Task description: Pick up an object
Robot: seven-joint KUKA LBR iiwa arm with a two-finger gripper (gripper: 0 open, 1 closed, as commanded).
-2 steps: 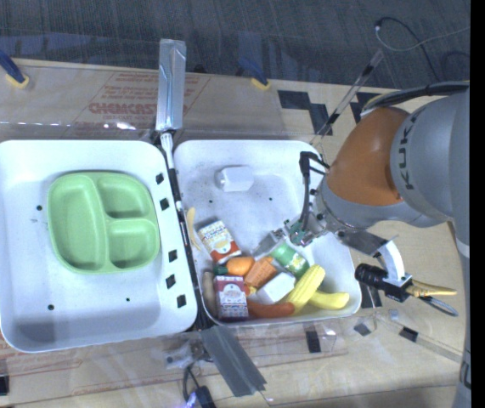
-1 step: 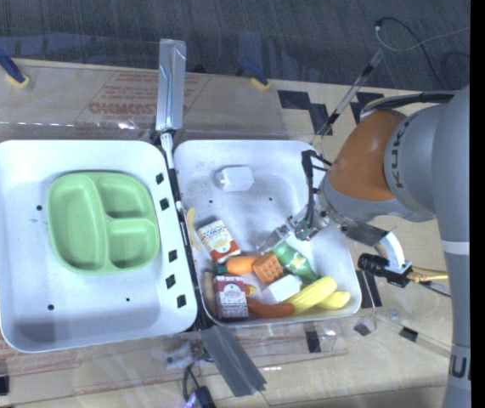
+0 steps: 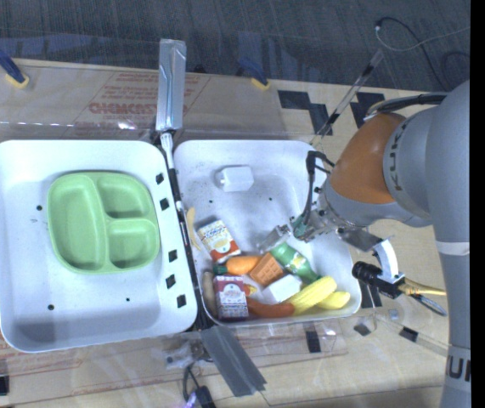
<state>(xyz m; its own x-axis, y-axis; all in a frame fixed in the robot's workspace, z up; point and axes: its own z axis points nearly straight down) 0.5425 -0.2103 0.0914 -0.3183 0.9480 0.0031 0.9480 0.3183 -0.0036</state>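
The fingers [image 3: 286,232] are seen low in the right bin [image 3: 259,155], near its right wall, just above a green bottle-like item [image 3: 295,260]; whether they are open or closed cannot be told, since they are small and partly masked by the wrist. Nothing can be made out between them. Above them the wrist is joined to the orange band [image 3: 369,168] and the grey arm [image 3: 433,168], which enters from the right edge of the view.

The objects are heaped in the front half of the right bin. Just below and left of the fingers an orange packet [image 3: 267,269] is found, touching the green item. A white block [image 3: 282,289] lies under these, with a yellow banana-shaped piece [image 3: 320,295] beside it toward the bin's front right corner. An orange carrot-like piece [image 3: 242,264] is placed left of the packet, and a small carton [image 3: 216,237] with red and yellow print stands near the bin's left wall. A red box [image 3: 231,299] rests at the front edge, with a red sausage-like piece [image 3: 267,309] next to it. Well apart from the heap, a white rounded block [image 3: 235,178] lies alone toward the back of the bin.

In the left bin [image 3: 13,228] a pale green divided tray [image 3: 104,220] is set flat. Both bins are carried by the bench [image 3: 72,100].
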